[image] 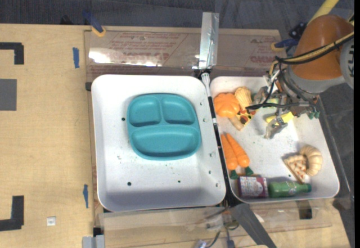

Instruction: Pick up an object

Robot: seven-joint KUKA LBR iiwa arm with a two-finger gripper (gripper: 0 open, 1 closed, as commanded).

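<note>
overhead view of the worktop (39,129) with two white bins side by side. the left bin (107,185) holds a teal divided plate (163,126). the right bin (329,176) holds the candidate objects: an orange pepper-like toy (226,105) touching a pale corn-like piece (243,97) at the far left corner, a pair of carrots (235,152) along the left wall, a green bottle with a dark red label (273,187) lying along the near wall, and a tan croissant-like piece (305,162) near the right wall. the arm enters from the right; its hand (277,123) hangs low over the far middle of the right bin, and a small yellow and grey thing sits at its tips. whether the hand is open or closed, or grips that thing, cannot be told. judged step: descent or grasp attempt. the next move calls for a firm closure, then a straight lift.
</note>
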